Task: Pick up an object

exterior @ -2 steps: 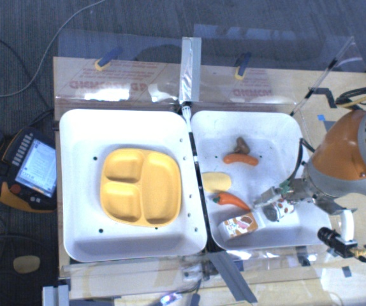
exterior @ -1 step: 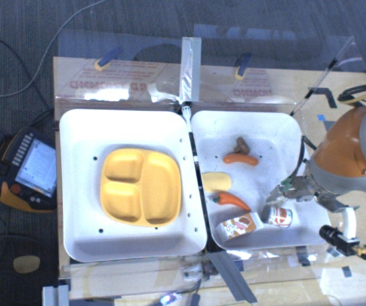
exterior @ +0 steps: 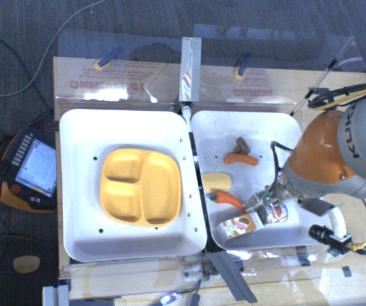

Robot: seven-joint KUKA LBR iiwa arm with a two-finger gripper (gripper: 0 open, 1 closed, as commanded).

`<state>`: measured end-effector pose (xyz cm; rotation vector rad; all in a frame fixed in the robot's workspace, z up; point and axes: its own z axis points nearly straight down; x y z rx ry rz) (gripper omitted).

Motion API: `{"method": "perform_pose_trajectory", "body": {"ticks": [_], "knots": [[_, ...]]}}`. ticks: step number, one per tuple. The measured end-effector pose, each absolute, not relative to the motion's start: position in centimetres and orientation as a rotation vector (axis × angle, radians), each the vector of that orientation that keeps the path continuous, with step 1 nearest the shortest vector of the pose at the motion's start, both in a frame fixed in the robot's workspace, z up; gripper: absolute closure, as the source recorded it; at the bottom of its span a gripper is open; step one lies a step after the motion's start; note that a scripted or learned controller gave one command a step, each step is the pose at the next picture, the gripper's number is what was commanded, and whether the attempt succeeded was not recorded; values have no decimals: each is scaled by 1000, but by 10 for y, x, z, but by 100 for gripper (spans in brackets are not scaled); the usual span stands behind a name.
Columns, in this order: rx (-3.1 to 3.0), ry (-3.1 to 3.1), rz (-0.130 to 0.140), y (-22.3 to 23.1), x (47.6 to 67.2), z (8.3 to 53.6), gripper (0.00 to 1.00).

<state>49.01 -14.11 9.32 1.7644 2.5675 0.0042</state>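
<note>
Bottle (exterior: 239,225), the likeliest thing to be picked up, lies on its side along the near wall of the right bin (exterior: 291,123), its cap end toward the arm (exterior: 326,155) that reaches in from the right. The left bin (exterior: 74,171) carries a yellow divided tray (exterior: 141,185), well apart from the work, while the right bin keeps the small items loose: a pale yellow piece (exterior: 216,182), a carrot (exterior: 226,200), a sausage (exterior: 241,160) and a small brown piece (exterior: 240,145). The gripper (exterior: 267,204) sits low at the bottle's cap end, seemingly placed to take it there, but whether it is released, clenched or grasping anything cannot be told.
</note>
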Motion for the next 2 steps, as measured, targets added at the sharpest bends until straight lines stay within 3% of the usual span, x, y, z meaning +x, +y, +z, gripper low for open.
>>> {"method": "perform_pose_trajectory", "body": {"ticks": [1,2], "knots": [[1527,2721,7,-225,491,93,100],[1628,2662,10,-177,570,93,100]]}}
